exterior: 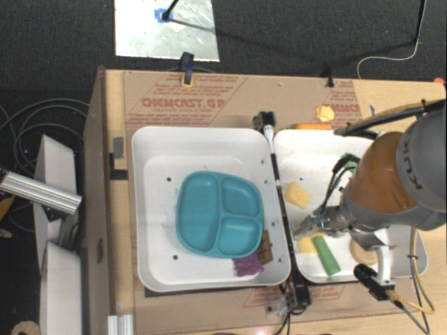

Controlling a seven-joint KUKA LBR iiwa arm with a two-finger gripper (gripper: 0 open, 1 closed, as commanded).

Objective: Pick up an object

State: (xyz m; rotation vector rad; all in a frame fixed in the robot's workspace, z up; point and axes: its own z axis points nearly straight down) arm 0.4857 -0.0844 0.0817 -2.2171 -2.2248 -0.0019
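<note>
From the overhead camera I see two shallow white bins side by side on a cardboard-covered bench (pixel 209 93). The left white bin (pixel 150 187) holds a teal plastic plate with three compartments (pixel 219 213); a small purple object (pixel 246 265) and a brown piece (pixel 266 248) lie at the plate's lower right edge, both too small to identify. The right white bin (pixel 307 142) holds a pale yellow wedge-shaped block (pixel 297 195) near its left wall, a green stick-shaped object (pixel 325 255) near the front wall, and a small yellow block (pixel 307 245) touching that stick. An orange object (pixel 313 125) lies along the bin's far rim.

The grey arm with its orange band (pixel 391 180) covers most of the right bin. The gripper (pixel 316 221) sits just above the green stick, between it and the wedge. I cannot tell how the jaws stand or whether they hold anything.
</note>
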